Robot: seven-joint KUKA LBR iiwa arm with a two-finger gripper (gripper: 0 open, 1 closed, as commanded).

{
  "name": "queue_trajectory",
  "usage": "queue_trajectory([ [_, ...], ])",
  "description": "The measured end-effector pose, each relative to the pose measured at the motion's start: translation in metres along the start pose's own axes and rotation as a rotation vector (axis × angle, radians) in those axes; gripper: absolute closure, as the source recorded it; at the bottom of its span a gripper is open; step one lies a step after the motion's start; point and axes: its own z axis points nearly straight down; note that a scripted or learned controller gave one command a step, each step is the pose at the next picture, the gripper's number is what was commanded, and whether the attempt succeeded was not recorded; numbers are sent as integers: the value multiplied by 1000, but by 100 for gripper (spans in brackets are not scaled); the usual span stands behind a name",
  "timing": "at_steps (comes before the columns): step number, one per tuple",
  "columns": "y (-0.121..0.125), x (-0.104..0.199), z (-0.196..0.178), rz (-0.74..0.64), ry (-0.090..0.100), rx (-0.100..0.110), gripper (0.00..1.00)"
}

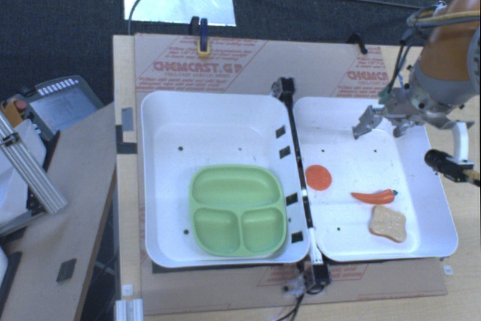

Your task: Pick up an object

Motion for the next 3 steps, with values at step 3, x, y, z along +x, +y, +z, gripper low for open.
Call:
queue_trajectory([
  [3,2,-4,96,-1,-2,-9,0],
])
